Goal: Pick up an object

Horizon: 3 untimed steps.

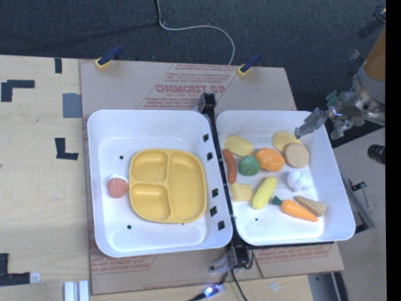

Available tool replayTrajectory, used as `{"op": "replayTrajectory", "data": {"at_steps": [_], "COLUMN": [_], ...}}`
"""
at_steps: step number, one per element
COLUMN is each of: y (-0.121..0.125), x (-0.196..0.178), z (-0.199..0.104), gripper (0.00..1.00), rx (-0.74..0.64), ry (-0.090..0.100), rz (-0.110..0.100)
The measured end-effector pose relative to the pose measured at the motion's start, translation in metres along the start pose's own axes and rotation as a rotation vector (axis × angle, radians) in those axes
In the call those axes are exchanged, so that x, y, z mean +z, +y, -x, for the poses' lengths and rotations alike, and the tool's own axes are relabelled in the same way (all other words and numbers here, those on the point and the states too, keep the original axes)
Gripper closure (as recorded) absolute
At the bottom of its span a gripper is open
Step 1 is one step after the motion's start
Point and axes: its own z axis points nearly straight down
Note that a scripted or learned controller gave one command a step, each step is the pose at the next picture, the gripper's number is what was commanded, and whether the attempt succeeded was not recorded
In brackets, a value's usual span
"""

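The right bin (335,168) holds several toy foods: a yellow lemon (238,145), a red sausage (229,165), a green ball (249,165), an orange piece (270,159), a beige round (296,155), a white crumpled piece (299,180), a corn cob (264,192), a carrot (298,210) and a cone (311,204). My gripper (324,128) hangs over the bin's far right corner, above and to the right of the beige round. Its fingers are spread, so it is open, with nothing between them.
The left bin (103,143) holds a yellow divided plate (168,185) and a small pink piece (117,186) beside it. A black hinge strip (216,168) runs between the bins. Both bins rest on cardboard (182,86) held by clamps.
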Motion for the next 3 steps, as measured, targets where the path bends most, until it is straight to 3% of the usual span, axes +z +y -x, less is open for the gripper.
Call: {"op": "replayTrajectory", "data": {"at_steps": [1,2,3], "y": [-0.013,0.042,-0.021], "x": [0.193,0.187,0.082], "z": [-0.046,-0.1,-0.139], "gripper": [0.0,0.0,0.0], "rx": [0.0,-0.006,-0.003], "ry": [-0.001,0.001,0.002], "rz": [-0.003,0.004,0.004]}}
